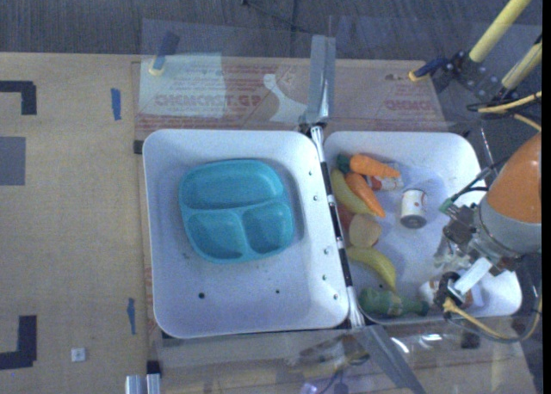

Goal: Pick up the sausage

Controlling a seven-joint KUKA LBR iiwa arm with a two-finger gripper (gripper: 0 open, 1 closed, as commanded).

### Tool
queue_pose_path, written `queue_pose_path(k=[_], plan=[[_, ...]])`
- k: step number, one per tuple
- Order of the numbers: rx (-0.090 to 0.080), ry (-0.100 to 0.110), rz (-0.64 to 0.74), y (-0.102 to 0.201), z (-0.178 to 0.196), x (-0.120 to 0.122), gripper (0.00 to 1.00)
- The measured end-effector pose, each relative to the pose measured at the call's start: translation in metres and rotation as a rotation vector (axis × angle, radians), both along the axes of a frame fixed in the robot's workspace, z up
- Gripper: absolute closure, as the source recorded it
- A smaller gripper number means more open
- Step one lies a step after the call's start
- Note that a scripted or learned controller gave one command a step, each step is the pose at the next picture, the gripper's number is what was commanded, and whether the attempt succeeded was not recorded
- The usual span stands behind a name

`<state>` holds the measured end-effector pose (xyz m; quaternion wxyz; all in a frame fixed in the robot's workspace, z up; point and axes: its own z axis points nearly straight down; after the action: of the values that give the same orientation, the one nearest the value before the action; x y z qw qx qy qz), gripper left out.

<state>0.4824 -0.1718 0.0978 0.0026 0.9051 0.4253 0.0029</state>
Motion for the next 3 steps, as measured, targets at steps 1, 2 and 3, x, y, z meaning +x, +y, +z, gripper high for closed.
queue_pose_path(k=[1,2,3], plan=[[0.000,0.002,-0.175,-0.027,-0.010,0.082,1.00],[0.002,0.005,-0.124,-0.039,-0.011,0.148,1.00],[0.001,0.006,-0.117,-0.036,0.000,0.150,1.00]])
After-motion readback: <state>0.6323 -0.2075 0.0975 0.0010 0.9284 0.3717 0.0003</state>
